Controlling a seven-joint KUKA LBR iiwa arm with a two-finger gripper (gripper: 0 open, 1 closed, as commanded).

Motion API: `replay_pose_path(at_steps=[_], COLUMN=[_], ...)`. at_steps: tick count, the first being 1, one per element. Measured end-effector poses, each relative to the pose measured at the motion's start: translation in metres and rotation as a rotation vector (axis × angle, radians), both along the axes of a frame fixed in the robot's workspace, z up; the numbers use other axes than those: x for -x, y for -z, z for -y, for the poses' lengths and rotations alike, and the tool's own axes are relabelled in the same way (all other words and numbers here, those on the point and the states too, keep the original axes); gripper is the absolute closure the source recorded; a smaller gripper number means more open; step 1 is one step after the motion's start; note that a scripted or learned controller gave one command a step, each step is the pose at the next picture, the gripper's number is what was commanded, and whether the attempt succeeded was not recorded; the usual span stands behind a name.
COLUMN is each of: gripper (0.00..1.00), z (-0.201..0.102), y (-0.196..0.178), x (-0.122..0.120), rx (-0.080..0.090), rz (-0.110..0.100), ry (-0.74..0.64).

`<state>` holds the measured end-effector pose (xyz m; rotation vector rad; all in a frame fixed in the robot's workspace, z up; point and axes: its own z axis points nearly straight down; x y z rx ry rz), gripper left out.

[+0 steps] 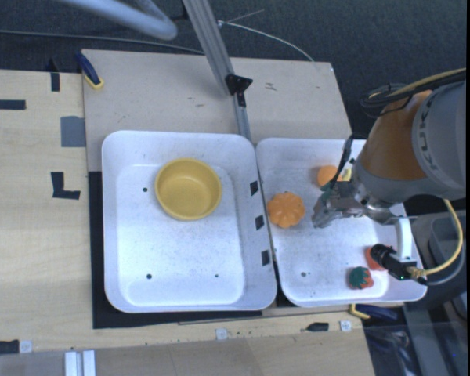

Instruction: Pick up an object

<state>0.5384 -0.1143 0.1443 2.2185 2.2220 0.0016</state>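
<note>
An orange pumpkin-shaped object [286, 209] lies at the left side of the right bin [298, 163]. My gripper [323, 214] hangs over that bin just to the right of it, a short gap between them. A smaller orange piece [326, 175] peeks out behind the gripper's upper side. A green and red object [359, 277] sits in the bin's near right corner. A yellow bowl [189, 189] rests in the left bin [125, 249].
The arm with its orange band [392, 147] covers the right bin's right side. A black and red cable fitting [385, 258] hangs near the green and red object. A metal pole [219, 53] slants across the bench's far part.
</note>
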Motion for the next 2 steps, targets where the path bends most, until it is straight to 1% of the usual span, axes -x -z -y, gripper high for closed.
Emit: replay_pose_path(at_steps=[1,2], gripper=[1.0,1.0], z=[-0.002,-0.002], y=[-0.048,-0.095], x=[-0.01,-0.011], rx=[0.0,0.001], rz=[0.001,0.002], ry=[0.0,0.0])
